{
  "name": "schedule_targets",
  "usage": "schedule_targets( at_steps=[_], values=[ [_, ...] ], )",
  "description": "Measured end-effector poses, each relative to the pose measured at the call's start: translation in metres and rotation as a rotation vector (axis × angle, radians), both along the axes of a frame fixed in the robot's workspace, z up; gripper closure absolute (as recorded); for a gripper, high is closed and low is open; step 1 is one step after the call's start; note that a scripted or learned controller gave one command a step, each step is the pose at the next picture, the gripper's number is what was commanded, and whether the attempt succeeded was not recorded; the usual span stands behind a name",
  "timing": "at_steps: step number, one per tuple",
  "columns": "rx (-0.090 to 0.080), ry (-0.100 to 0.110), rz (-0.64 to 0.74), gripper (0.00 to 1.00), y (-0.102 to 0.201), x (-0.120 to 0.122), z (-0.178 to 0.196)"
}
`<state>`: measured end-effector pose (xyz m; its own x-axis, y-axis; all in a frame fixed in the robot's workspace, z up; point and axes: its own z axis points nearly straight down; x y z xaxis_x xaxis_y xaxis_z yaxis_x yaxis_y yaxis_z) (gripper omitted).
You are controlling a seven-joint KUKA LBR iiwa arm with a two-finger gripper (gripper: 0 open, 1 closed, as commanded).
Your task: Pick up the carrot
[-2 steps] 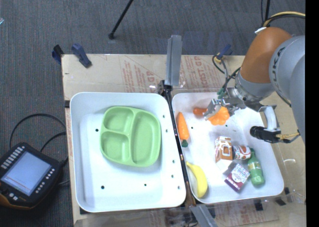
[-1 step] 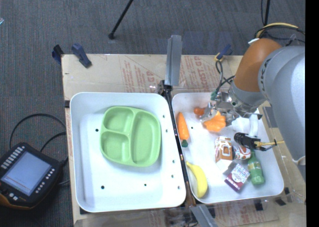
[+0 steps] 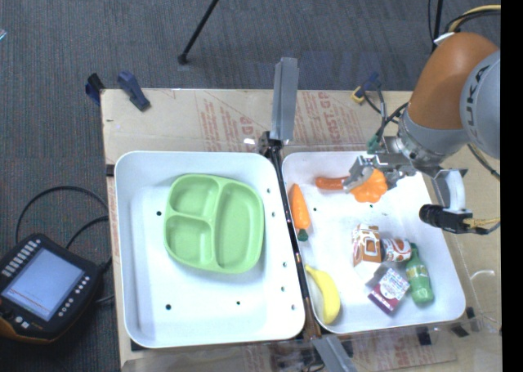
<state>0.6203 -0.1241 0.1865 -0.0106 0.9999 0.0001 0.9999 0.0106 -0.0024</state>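
1. Against the left wall of the right bin (image 3: 441,223) lies the carrot (image 3: 300,208), its orange body running along the divider and its dark green stub pointing toward the near side.
2. The gripper (image 3: 365,172) hangs over the far part of that same bin, well apart from the carrot, reaching in from the right on the grey arm (image 3: 445,100) with its orange band.
3. Just beside the gripper sits an orange pepper-like toy (image 3: 373,188), and a small red-orange piece (image 3: 330,184) lies to its left (whether either is gripped cannot be told, nor whether the gripper is apart or together).
4. Nearer the front of the right bin are a banana (image 3: 325,293), a red-and-white packet (image 3: 368,246), a green bottle (image 3: 420,282) and a dark snack pouch (image 3: 390,287).
5. The left bin (image 3: 147,297) bears a green divided plate (image 3: 216,223), lying flat near its middle.
6. A teach pendant (image 3: 42,284) rests on the floor at the left.
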Motion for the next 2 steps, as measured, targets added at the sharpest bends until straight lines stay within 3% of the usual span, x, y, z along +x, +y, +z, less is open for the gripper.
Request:
schedule_targets(
  at_steps=[1, 2],
  values=[
    [0.001, 0.006, -0.219, 1.0, 0.0311, 0.0223, -0.0935],
    [0.001, 0.009, -0.219, 1.0, 0.0313, 0.022, -0.0852]
  ],
)
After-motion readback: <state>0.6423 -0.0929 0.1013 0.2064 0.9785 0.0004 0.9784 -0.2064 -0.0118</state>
